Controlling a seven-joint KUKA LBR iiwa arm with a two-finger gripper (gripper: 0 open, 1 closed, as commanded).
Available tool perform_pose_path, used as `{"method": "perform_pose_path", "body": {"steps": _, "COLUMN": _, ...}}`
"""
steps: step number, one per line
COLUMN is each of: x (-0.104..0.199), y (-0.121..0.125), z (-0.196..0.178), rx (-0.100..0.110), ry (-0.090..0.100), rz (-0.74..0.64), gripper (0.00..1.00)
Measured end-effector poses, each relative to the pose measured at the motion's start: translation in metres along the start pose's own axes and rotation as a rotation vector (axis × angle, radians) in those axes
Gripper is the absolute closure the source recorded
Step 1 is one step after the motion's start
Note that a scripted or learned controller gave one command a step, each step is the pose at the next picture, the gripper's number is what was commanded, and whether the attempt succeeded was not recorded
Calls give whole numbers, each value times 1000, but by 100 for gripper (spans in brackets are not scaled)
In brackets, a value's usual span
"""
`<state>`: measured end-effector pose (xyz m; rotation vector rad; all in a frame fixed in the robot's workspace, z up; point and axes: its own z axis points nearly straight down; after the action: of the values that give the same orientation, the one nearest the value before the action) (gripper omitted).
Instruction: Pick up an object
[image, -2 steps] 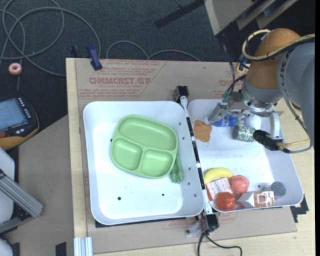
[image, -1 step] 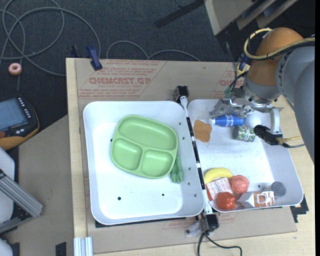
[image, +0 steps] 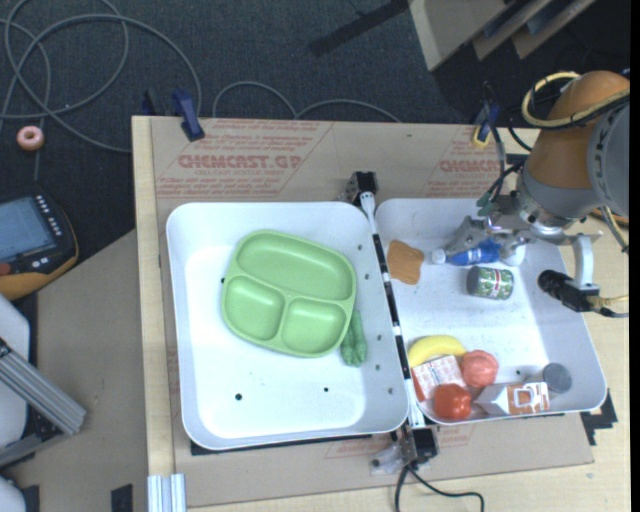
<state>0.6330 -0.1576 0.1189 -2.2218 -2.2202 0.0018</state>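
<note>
White bins (image: 200, 330) (two), one gripper (image: 487, 238)

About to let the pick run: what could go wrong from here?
The gripper is over a blue bottle lying on its side; it may roll away. The can lies close beside it and could be knocked. The toy food is piled in the near corner, hard to single out.

Dark carpet floor (image: 250, 50) strewn with looping cables (image: 60, 60).
</note>
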Motion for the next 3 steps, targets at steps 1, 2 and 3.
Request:
{"method": "perform_pose_path", "body": {"steps": 1, "x": -3, "y": 32, "z": 17, "rx": -22, "ry": -9, "rz": -2, "gripper": 0}}
{"method": "perform_pose_path", "body": {"steps": 2, "x": -22, "y": -23, "z": -11, "rx": 0, "ry": 3, "rz": -2, "gripper": 0}}
{"method": "perform_pose_path", "body": {"steps": 3, "x": 13, "y": -33, "z": 30, "rx": -10, "ry": -4, "rz": -1, "gripper": 0}}
